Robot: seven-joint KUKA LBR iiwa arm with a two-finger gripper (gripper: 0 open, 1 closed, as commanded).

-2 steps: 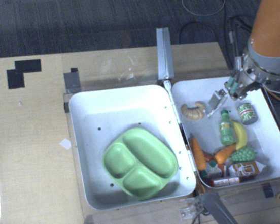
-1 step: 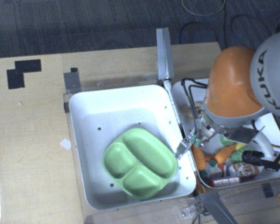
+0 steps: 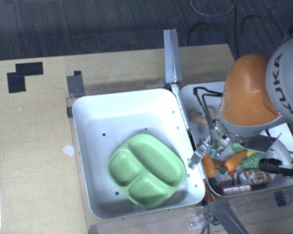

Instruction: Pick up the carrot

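**Ana:** Carrot [image 3: 210, 165] first: it lies in the right bin [image 3: 189, 98], toward six o'clock, close against the wall that divides the two bins. It is orange, crowded by other things, with a second orange piece [image 3: 235, 160] just beside it at three o'clock.

**Ben:** And the jaws [image 3: 213, 146]?

**Ana:** They hang just above the carrot, at its twelve o'clock, under the orange band [image 3: 246, 91] of the arm. Whether they stand apart or together cannot be told; the wrist hides too much.

**Ben:** So how should the arm do this well?

**Ana:** Probably by coming straight down, closing across the carrot's narrow width and keeping clear of the bin wall. The clutter is the risk: a neighbour could get pinched instead. The green tray [image 3: 146, 169] in the left bin [image 3: 94, 147] plays no part.
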